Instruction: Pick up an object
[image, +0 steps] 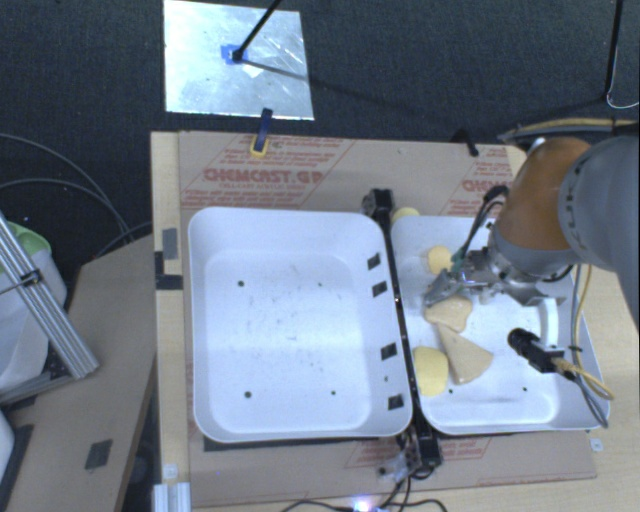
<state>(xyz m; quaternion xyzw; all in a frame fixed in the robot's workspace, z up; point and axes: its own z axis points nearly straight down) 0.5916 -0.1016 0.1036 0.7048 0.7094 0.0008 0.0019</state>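
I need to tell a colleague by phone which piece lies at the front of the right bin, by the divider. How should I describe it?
Start at the right-hand shallow white bin, where the grey arm's gripper is. Follow the black divider between the bins toward the near edge. There lies a pale yellow rounded lump; unlike the tan wedge-shaped piece touching it on the right, it is rounded and yellower.

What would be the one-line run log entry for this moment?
arm: over right bin | gripper: above pale wedge | grasp: unconfirmed | left bin: untouched
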